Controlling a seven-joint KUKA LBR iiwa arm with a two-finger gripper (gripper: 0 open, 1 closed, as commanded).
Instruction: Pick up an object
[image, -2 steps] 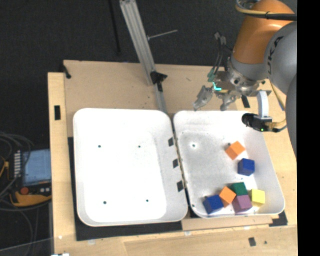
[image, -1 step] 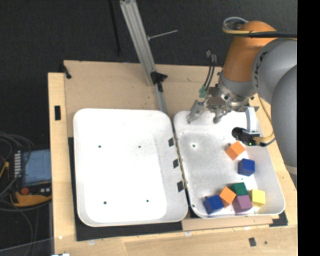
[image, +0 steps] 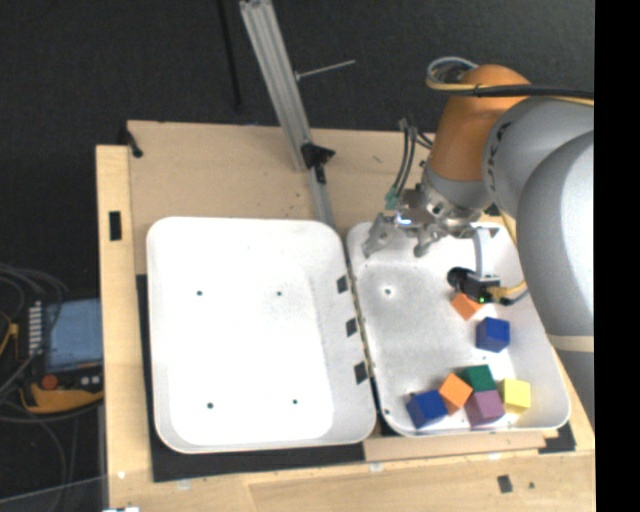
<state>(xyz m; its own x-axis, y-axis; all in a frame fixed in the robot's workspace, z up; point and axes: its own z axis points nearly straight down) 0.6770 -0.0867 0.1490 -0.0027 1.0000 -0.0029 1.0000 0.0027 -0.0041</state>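
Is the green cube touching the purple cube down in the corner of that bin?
Touching. In the camera view the green cube sits directly behind the purple cube, their edges meeting with no white bin floor showing between them.

Light wood tabletop (image: 230, 170) with two shallow white bins parked side by side on it: left bin (image: 250, 330) at 9 o'clock, right bin (image: 410, 330) at 3.

Blocks (image: 470, 392) in right bin (image: 400, 330), near corner.
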